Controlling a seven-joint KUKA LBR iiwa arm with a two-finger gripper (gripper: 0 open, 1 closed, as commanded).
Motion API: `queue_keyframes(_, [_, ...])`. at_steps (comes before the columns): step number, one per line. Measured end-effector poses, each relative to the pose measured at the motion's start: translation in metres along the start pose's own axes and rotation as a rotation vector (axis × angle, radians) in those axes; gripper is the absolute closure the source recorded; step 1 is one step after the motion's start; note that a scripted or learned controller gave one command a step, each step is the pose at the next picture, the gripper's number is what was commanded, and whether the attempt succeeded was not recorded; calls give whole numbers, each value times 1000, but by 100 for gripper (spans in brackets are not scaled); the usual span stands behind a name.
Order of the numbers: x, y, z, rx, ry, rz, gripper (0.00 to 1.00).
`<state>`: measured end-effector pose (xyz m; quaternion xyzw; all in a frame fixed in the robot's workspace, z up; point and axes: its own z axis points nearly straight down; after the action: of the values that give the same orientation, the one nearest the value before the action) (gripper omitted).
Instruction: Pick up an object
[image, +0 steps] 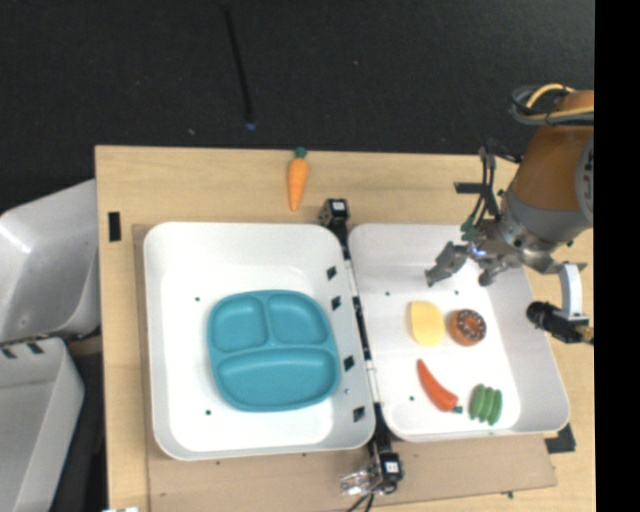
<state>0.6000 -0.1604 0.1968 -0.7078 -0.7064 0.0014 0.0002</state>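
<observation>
Wooden bench (120, 190) with two white bins: gripper (470, 265) spread and bare above right bin (400, 250), nothing lifted yet, yellow toy (426, 323) and brown donut (466, 327) just below, pick still ahead.

A: What's in L bin (170, 330)?
B: Divided tray (271, 348), centred.
A: R bin (400, 250)?
B: Lemon (426, 323) beside donut (466, 327); chili (437, 387) and pepper (485, 403) nearer front. Carrot (297, 179) on bench (400, 180), behind bins.
</observation>
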Motion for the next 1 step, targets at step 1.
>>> queue_keyframes(1, [2,-10,56,2,1,-1,0])
